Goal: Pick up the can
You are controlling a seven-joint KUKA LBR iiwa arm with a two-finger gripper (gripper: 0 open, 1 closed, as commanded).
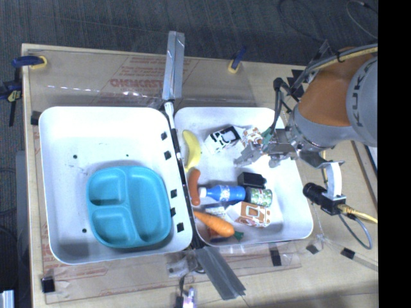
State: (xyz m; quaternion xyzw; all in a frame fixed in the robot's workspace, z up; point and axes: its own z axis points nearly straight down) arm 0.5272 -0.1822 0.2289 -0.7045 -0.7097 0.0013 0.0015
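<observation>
Gripper point(257, 147) hovers over the right bin point(292, 226); whether it's clenched or released, I cannot tell. The can point(257, 197) lies near the bin's right wall: probably light, rigid, slick, so grip across its round body.

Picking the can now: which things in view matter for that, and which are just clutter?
Matter: can, gripper, right bin.
Clutter: banana, hot dog, carrot, blue bottle, carton, blue tray, left bin.

It looked like a robotics lab: a grey arm point(347, 104) with loose cables worked over a wooden table point(83, 59) on dark carpet point(128, 8), where clamps point(26, 61) and brackets fixed two white bins point(51, 172).
</observation>
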